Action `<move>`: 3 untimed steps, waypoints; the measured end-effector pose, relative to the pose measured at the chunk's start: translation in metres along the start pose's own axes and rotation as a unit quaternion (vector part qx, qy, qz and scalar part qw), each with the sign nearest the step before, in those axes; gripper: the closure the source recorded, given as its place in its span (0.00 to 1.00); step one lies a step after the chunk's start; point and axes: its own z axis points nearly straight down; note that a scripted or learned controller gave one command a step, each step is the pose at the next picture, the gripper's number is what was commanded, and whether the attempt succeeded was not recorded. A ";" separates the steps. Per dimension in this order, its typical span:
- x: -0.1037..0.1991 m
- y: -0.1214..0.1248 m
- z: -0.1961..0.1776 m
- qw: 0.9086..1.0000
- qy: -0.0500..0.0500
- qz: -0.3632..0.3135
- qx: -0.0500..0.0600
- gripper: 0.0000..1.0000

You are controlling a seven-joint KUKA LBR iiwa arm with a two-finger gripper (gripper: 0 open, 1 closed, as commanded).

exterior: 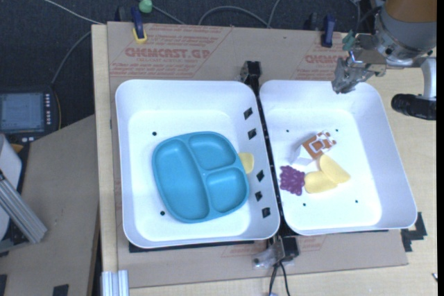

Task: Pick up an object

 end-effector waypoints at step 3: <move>0.156 -0.037 0.032 1.000 0.000 0.000 0.002 1.00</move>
